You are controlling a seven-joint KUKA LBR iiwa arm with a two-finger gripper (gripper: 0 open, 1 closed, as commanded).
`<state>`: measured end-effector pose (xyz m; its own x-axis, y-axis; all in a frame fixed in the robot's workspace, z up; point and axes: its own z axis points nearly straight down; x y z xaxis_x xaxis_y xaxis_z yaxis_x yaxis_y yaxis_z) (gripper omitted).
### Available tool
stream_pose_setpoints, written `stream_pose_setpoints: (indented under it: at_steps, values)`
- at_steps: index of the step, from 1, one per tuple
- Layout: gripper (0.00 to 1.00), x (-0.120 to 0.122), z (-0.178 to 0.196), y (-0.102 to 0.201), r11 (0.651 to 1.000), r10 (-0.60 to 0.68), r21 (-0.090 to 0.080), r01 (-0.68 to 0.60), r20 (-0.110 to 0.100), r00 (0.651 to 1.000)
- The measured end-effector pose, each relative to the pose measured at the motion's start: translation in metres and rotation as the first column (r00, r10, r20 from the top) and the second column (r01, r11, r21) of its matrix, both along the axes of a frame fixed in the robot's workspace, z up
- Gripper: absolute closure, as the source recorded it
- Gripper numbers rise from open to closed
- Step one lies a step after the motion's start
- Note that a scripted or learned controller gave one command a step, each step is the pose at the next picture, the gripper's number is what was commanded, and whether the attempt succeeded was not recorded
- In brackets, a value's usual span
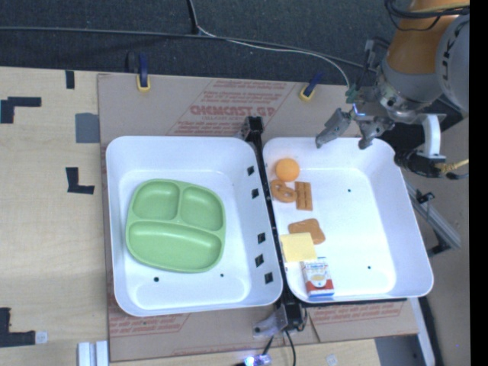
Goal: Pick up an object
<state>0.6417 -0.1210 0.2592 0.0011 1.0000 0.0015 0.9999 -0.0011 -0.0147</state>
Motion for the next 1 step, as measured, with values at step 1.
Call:
stream_pose_setpoints:
  at_steps: [1]
  values:
    - [0.0, 0.002, 0.0085, 0.0004, 1.0, 0.003, -0.002, -0.003, 0.013, 1.0]
